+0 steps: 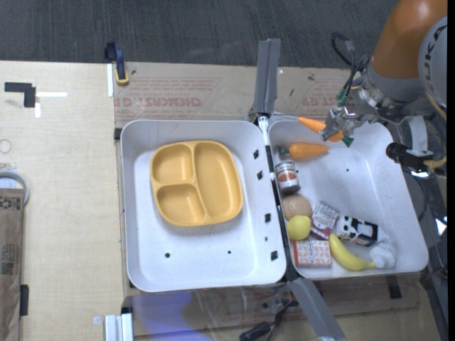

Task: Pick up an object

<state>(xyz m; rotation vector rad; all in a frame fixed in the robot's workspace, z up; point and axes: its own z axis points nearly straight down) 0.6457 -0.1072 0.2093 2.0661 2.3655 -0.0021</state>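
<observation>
In the right bin [398,212], my gripper [334,128] hangs over the far left corner, just below the orange band of the arm [405,34]. Its fingers are shut across an orange carrot [311,124], whose tip points left and whose green end shows on the right of the fingers. The carrot sits slightly above the bin's far rim. A second carrot [308,150] lies on the bin floor right below it, apart from the gripper.
Along the right bin's left side lie a small can [286,176], a brown round item [297,206], a lemon [299,227], a red-and-white box [313,253], a banana [346,254] and a black-and-white toy [357,229]. The left bin [142,247] holds a yellow divided plate [197,183].
</observation>
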